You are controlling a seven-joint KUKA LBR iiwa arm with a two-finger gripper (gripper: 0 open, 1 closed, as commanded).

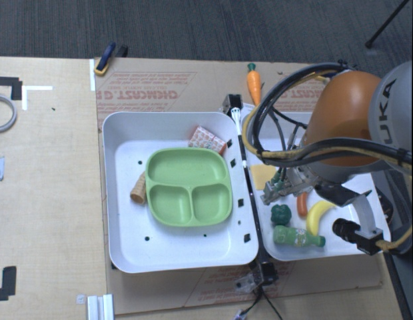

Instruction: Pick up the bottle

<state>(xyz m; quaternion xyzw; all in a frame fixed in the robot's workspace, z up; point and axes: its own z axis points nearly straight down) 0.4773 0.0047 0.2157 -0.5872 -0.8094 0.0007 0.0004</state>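
1. Two shallow white bins (120, 199) sit side by side on cardboard.
2. Green plastic bottle (297, 237) lies in right bin, beside yellow banana (317, 217).
3. Gripper (278, 187) hovers above; grip state indiscernible.

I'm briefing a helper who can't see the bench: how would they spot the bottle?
Look in the right white bin, under the arm. Near its front edge lies the bottle, green and on its side, cap pointing right. The broccoli just behind it is darker and rounded, and the banana is yellow.

Two white bins (120, 199) — one bottle (298, 237), one green tray (190, 187).
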